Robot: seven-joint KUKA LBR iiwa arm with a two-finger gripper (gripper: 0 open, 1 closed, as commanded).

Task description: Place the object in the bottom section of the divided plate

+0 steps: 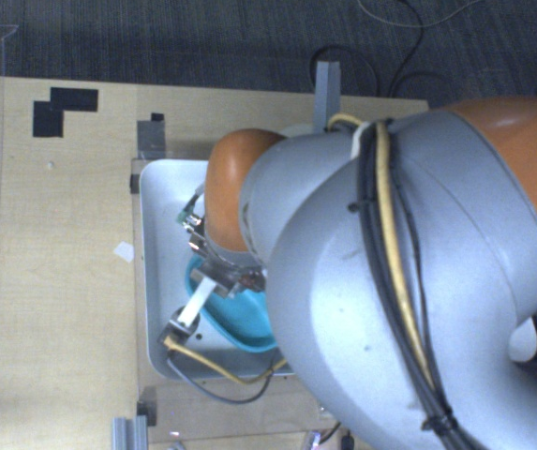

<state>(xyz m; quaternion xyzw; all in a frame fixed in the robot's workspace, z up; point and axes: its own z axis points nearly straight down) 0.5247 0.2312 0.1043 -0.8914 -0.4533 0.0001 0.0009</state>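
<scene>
The blue divided plate (246, 324) lies in the left white bin (158, 251), near its front. Just a curved slice of the plate shows, and its sections are hidden beneath the arm. My gripper (210, 256) hangs over the plate's left rim, below the orange band at the wrist. The grey arm covers the right bin and most of the left one. I can make out no loose object.
Grey posts (152, 137) stand at the bin corners, with a taller one (327, 90) at the back. Black patches (62, 109) mark the wooden bench to the left. Bare bench runs along the bin's left side. Cables lie on the dark floor beyond.
</scene>
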